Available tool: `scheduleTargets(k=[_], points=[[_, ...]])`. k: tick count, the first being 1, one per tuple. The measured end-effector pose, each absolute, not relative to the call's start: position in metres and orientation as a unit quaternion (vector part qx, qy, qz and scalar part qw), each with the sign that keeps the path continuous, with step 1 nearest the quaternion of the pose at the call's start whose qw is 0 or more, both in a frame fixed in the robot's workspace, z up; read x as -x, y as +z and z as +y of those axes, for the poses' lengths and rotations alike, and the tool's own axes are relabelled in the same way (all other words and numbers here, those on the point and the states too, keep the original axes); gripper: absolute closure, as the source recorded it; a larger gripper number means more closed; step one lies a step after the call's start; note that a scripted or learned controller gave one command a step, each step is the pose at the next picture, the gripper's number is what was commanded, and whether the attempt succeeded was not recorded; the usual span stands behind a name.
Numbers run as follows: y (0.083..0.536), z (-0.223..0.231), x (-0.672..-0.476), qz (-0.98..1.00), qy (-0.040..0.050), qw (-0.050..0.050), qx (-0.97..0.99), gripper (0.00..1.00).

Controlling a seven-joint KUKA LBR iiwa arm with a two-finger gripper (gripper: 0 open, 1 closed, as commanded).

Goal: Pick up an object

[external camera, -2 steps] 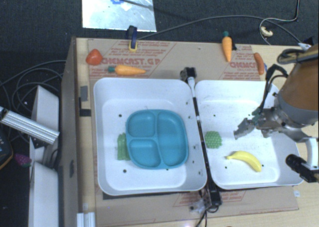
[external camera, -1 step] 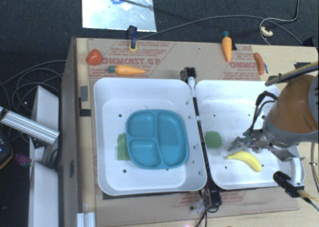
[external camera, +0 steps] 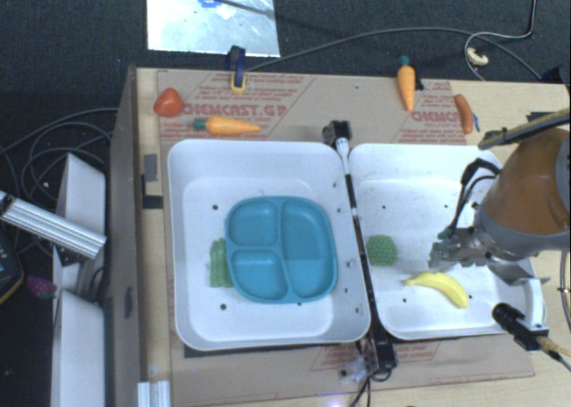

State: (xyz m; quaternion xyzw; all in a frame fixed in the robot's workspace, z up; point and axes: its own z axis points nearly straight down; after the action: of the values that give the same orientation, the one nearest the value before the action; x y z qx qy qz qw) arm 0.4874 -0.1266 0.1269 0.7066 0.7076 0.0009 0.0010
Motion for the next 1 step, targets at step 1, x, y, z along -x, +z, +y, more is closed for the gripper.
scheduleTargets(k=[1], points=[[0.1481,-0.1313,-0.5187,0.708,0.0008,0.001,-0.706,1.00]])
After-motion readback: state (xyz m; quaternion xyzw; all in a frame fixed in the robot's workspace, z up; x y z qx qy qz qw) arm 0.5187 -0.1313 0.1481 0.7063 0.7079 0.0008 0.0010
